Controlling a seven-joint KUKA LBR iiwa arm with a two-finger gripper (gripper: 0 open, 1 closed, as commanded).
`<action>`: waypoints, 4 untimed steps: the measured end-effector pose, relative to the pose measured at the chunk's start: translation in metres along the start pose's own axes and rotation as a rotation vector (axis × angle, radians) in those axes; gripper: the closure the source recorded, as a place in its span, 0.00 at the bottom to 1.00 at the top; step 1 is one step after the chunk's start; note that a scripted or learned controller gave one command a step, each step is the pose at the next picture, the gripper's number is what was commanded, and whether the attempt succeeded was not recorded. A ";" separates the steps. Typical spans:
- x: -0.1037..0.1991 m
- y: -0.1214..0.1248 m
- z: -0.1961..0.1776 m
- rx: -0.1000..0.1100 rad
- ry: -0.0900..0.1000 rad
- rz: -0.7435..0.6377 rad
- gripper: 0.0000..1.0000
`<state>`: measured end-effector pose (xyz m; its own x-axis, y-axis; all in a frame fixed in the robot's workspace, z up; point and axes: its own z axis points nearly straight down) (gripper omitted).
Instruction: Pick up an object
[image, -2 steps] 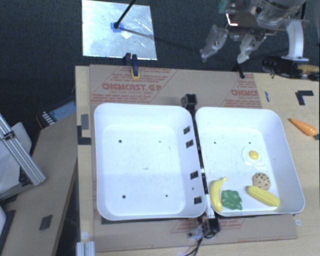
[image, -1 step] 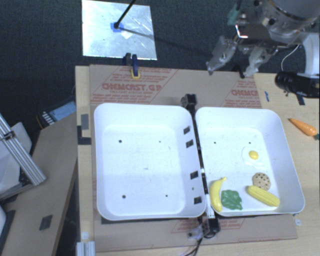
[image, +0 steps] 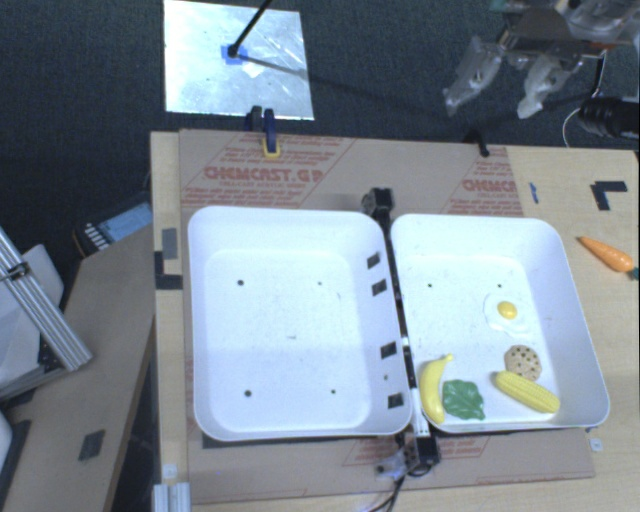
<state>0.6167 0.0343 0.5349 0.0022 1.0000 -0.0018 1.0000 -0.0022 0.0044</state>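
Dark carpet surrounds the bench with its two white bins; my gripper (image: 508, 85) hangs high above the far edge, fingers apart and gripping nothing. I judge the approach hasn't begun — next I must descend into the right bin (image: 560, 250) toward the corn (image: 526, 392) (banana (image: 433, 388) nearby).

Left bin (image: 285, 225): floor bare, open from above. Right bin (image: 470, 230): far half free; near edge crowded by banana (image: 433, 388), green leaf (image: 463, 399), corn (image: 526, 392), cookie (image: 522, 360), fried egg (image: 506, 312) just beyond. Clips along divider (image: 396, 320) between bins. Carrot (image: 606, 253) on tabletop (image: 610, 215), right of bin. Tool (image: 505, 85) high beyond far edge, well apart from everything.
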 end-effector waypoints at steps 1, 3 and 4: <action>-0.013 0.053 0.001 0.001 0.000 -0.002 0.00; -0.158 0.051 0.000 0.001 -0.002 0.006 0.00; -0.229 0.051 0.000 0.002 -0.002 0.004 0.00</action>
<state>0.6672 -0.1950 0.5353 0.0058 1.0000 -0.0036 1.0000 -0.0058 0.0022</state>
